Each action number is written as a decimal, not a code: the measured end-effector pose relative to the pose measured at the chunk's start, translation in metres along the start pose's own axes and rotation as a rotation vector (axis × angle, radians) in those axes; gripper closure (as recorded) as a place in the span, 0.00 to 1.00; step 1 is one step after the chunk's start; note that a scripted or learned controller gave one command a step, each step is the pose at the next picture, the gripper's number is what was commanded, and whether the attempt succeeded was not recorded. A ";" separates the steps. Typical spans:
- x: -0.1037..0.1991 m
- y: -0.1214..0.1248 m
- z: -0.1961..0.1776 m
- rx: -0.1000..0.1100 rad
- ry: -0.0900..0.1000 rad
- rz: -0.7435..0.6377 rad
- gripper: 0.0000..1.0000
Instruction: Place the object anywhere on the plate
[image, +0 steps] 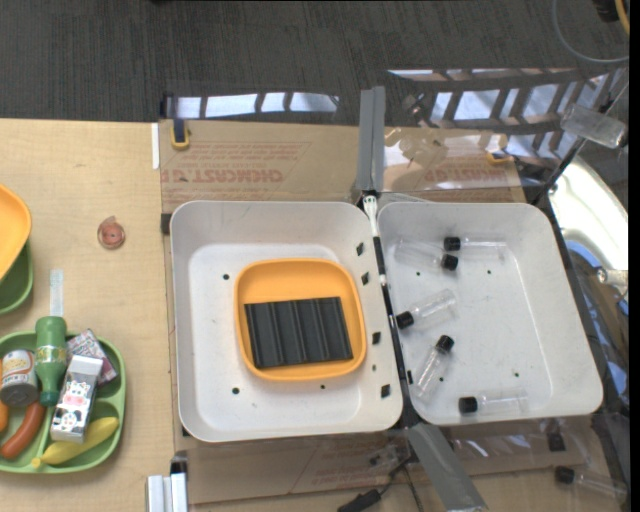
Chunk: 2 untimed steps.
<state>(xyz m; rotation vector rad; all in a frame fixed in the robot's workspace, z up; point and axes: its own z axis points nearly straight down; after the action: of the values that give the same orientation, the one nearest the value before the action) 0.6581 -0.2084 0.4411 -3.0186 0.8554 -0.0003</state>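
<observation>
- The plate (300, 282), orange with a raised rim, sits in the middle of the left bin (200, 300), flat on the bin's floor.
- A dark ribbed slab (299, 332) lies on the plate, flat and wholly inside the rim, towards the plate's near edge. A strip of bare orange shows beyond it.
- Nothing grips or touches the slab. Whether the claw is released or clenched I cannot tell.
- To the right of the plate, across the wall where the two bins meet, the right bin (570, 330) holds several clear vials (425, 308) with black caps. They lie scattered on their sides, all well apart from the plate.
- Judged against the task: if the slab is the object meant, the placing looks done, since it rests steady on the plate with no overhang. What is left would be only for the arm to stay clear.
- If one of the vials is meant instead, nothing is done yet: a pick in the right bin and a carry over to the plate remain.
- Well to the left of the plate, on the tabletop (80, 160), stands a green tray (110, 420) of toy food, outside both bins.
</observation>
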 end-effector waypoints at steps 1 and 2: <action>0.008 0.009 0.001 0.002 -0.001 -0.355 1.00; 0.007 0.007 0.000 0.003 0.002 -0.357 1.00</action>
<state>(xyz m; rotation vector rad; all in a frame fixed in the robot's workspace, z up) 0.6607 -0.2181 0.4415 -3.1205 0.3054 -0.0052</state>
